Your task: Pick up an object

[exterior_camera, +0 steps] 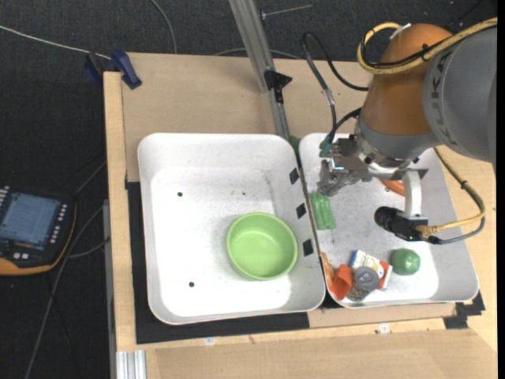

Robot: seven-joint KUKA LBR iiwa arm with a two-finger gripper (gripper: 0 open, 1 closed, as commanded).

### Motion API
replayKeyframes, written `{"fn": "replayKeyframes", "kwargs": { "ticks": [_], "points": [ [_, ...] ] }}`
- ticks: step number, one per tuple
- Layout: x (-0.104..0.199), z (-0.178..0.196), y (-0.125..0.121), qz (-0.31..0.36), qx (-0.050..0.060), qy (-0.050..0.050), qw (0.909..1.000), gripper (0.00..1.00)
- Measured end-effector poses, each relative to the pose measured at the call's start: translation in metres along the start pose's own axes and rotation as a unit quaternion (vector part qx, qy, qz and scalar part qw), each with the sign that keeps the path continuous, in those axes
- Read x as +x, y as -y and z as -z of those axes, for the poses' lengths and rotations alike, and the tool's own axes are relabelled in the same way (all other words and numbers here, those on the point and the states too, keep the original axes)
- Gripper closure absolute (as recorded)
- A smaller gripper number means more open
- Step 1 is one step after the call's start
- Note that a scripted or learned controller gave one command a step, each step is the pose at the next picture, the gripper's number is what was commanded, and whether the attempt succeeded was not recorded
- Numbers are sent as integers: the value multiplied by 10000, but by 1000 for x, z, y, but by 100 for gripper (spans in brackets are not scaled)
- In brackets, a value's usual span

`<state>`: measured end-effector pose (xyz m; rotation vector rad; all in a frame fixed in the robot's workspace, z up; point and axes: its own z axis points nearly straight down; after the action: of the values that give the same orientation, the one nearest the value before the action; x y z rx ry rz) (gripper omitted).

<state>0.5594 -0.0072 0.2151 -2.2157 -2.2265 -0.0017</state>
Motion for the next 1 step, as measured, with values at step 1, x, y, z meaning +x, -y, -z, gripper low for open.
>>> {"fn": "replayKeyframes", "kwargs": {
  "ticks": [1],
  "points": [
    [43, 4, -5, -4, -1, 0, 10000, 100]
  ]
}}
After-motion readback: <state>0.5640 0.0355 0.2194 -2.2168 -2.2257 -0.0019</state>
